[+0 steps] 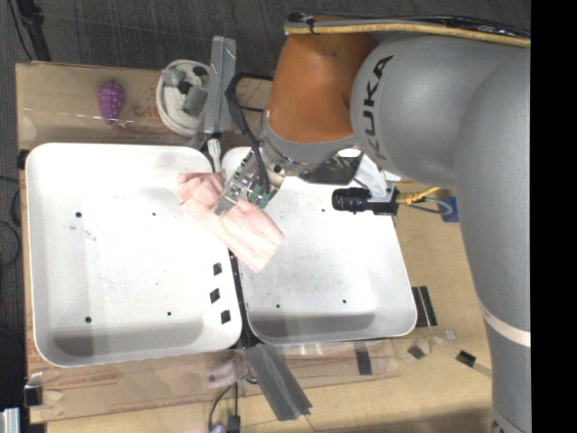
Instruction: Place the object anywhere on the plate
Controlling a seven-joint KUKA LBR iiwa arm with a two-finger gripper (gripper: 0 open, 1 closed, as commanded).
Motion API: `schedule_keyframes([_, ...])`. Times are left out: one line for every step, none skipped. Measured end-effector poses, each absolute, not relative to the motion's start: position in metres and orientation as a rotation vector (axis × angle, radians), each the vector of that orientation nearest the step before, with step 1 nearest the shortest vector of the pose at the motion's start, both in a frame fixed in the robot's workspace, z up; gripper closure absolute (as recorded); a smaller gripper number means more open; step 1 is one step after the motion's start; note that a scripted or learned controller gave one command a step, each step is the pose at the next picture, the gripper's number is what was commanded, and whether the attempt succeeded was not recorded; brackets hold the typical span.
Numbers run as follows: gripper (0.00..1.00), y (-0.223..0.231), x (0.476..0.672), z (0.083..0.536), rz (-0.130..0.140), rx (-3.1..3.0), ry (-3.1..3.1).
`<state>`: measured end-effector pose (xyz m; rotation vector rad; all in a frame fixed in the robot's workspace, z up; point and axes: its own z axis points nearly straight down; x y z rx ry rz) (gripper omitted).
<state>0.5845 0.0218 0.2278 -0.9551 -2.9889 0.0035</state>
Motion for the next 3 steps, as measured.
schedule_keyframes([1.00, 0.059, 0.551, 0.238, 0.002, -0.336, -3.120])
schedule_keyframes([1.00, 0.101, 0.525, 0.233, 0.002, 0.009, -3.138])
schedule_keyframes([0.00, 0.101, 0.525, 0.233, 0.002, 0.009, -3.139])
